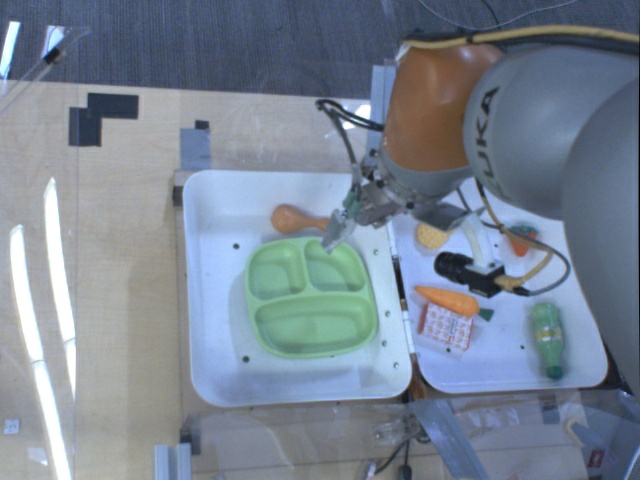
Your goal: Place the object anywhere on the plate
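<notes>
- Over the left bin, at the far right corner of the green plate, my gripper hangs low; I cannot tell its state from here.
- The likeliest object, an orange drumstick-like piece, lies on the bin floor just beyond the plate, touching nothing I carry.
- Risk: coming down here, I may knock the plate's rim and shove it, or push the piece away instead of catching it.
- Risk: its rounded shape could roll out of a poor pinch.
- Count: two bins, one plate with three compartments, one piece on the left.
- In the right bin: one carrot, one green bottle, one red-patterned packet, one yellow item, one small red-orange item.
</notes>
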Motion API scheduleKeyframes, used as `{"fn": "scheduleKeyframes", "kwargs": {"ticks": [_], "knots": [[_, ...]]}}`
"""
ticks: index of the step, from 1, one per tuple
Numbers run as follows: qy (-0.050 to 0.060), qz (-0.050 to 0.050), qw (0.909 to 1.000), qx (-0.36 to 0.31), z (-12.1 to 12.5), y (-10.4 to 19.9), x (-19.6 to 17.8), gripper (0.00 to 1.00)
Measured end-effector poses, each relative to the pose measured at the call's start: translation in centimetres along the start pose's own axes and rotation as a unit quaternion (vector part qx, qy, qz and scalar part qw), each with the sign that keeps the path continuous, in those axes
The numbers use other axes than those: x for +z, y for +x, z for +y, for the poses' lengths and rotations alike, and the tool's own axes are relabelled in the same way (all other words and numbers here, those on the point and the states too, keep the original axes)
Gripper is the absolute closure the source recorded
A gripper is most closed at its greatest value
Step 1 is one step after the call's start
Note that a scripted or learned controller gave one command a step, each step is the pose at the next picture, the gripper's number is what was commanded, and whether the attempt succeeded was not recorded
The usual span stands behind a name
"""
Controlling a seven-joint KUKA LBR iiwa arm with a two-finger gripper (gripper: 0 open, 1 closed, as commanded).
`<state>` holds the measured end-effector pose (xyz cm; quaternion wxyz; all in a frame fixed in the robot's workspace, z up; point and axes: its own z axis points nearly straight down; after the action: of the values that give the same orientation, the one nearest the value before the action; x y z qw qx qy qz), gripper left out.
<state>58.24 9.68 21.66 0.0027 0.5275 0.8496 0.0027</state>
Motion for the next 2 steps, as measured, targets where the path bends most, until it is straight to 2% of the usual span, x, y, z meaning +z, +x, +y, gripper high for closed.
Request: {"fn": "scheduleKeyframes", "kwargs": {"ticks": [1,2], "knots": [[0.000,-0.001,0.9973,0.074,5.4,-4.7,-21.5,0.00],[-0.005,-0.003,0.9977,0.068,5.6,-4.6,-22.6,1.00]]}}
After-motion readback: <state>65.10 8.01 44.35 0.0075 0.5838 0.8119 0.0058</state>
